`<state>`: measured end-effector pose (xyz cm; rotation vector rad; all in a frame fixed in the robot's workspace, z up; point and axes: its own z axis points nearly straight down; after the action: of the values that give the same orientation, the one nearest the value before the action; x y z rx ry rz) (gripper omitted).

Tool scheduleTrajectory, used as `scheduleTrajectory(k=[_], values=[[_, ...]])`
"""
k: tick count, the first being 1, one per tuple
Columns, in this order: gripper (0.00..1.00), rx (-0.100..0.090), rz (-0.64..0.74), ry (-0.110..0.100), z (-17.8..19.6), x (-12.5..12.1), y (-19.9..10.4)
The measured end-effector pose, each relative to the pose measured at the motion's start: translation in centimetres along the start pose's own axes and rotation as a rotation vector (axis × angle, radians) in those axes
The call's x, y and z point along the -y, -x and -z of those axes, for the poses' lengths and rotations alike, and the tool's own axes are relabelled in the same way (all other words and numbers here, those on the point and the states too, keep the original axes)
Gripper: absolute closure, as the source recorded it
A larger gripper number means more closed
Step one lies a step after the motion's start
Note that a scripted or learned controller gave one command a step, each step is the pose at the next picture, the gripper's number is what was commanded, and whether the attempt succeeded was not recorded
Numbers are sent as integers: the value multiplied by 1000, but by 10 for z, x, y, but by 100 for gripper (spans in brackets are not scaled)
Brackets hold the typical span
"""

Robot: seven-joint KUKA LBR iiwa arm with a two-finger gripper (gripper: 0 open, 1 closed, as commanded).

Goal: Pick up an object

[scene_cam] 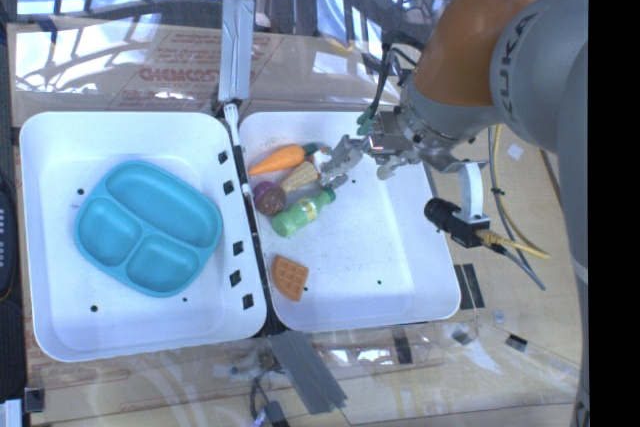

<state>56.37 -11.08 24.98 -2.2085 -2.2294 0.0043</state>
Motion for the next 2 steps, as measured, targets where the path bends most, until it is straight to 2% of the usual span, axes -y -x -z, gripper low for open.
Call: scheduleTrajectory(k=[1,2], values=[[0,-1,-1,-9,-154,-49,39],[100,1,3,-3,-140,-51,39]])
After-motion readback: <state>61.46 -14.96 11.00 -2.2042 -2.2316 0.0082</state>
